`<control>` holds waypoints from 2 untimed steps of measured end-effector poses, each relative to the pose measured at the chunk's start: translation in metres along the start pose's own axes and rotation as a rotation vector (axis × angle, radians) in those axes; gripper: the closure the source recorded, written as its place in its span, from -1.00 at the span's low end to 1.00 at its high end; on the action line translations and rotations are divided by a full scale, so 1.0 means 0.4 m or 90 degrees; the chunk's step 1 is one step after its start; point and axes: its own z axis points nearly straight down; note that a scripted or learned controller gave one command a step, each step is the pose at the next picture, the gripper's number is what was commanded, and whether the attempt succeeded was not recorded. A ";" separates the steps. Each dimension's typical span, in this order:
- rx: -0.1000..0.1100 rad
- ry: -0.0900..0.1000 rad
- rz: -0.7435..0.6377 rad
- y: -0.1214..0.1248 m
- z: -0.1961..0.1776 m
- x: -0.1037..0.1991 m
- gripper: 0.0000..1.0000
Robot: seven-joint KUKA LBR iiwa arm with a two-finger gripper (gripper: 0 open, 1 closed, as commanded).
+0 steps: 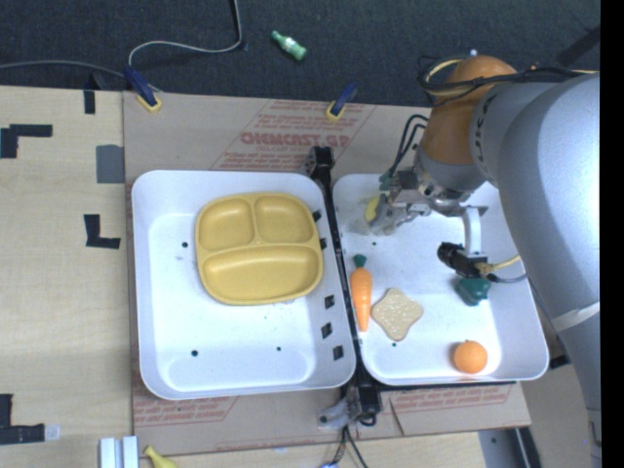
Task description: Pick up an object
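In the right bin (pixel 517 359) lie a carrot (pixel 360 296), a tan toast slice (pixel 397 314), an orange (pixel 470 356) and a small teal object (pixel 474 290). My gripper (pixel 388 214) is low over the bin's far left corner. A small yellow object (pixel 371 207) sits right against its tip; whether it is gripped is unclear. The grey arm with its orange band (pixel 453 135) covers the bin's far right part.
The left bin (pixel 156 291) holds a yellow divided plate (pixel 259 246). A black divider strip (pixel 330 252) runs between the bins. Beyond the cardboard base, a cable and a green object (pixel 290 45) lie on the dark floor.
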 end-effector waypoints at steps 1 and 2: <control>-0.005 -0.001 0.000 0.004 -0.003 0.000 -1.00; 0.004 0.000 -0.001 -0.003 -0.021 -0.001 1.00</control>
